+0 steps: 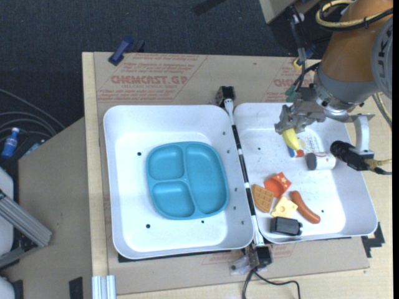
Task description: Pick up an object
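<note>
The left bin just had a blue divided plate sitting in the middle. Over in the right bin, most of the clutter was bunched near the front: a waffle, an orange piece, a cheese wedge, a hot dog and a black block. Farther back, the gripper was down right at a yellow banana, beside a white tube. Looked like the grasp step, though whether the banana was actually pinched couldn't be told. Next it'd need a firm close, then a straight lift.
</note>
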`<state>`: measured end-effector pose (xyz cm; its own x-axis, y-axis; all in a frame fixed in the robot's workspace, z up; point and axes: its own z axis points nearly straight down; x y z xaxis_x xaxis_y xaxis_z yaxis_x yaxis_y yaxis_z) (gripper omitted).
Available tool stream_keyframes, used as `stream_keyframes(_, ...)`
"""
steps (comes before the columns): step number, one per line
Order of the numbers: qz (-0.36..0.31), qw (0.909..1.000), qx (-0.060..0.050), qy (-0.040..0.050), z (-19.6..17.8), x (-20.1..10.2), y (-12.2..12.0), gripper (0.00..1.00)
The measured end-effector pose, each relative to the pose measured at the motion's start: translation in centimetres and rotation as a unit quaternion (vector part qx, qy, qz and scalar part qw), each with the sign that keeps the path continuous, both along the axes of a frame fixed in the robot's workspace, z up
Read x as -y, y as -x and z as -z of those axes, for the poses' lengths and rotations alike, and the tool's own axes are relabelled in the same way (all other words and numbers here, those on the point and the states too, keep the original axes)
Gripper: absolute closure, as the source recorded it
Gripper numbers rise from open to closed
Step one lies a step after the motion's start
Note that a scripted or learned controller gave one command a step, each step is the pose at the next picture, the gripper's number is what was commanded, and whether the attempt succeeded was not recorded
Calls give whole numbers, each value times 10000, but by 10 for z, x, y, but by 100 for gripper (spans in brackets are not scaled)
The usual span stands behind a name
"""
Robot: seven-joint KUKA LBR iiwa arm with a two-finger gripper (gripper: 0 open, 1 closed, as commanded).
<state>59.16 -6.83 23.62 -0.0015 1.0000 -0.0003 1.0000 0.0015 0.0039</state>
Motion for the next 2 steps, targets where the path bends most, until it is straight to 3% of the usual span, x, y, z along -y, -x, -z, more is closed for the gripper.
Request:
stream_keyframes(1,2,10000,-31,-8,-40,-68,57,100)
stream_keyframes(2,15,10000,-35,-3,-41,-34,96,100)
